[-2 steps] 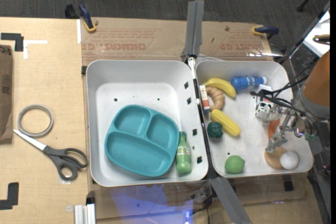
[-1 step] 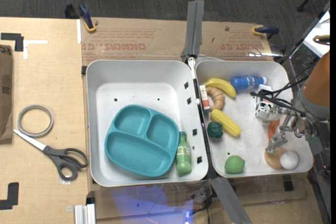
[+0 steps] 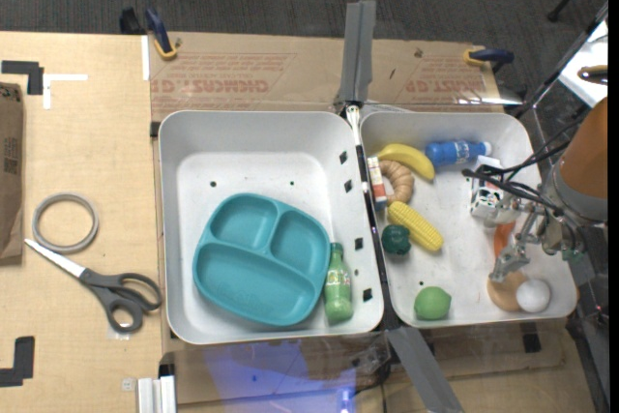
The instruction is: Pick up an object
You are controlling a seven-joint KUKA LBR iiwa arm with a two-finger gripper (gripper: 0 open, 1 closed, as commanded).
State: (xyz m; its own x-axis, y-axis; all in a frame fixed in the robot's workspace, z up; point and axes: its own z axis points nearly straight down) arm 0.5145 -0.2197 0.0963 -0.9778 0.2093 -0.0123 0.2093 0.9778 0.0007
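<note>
While gripper (image 3: 517, 251) hugs bin's right wall (image 3: 542, 160), centre open.

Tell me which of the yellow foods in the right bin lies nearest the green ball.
The corn cob. It lies mid-bin, just above the green ball; the banana sits farther up, beside the blue bottle.

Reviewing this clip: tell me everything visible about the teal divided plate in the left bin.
The teal plate looks like smooth moulded plastic, rounded in outline, with raised ridges splitting it into three compartments: two smaller ones toward the far side and one large one nearer the camera. All three look bare. It lies face up in the near half of the left bin, seemingly tilted slightly, its near edge close to the bin's front wall. A green bottle lies along its right edge, apparently touching it.
</note>
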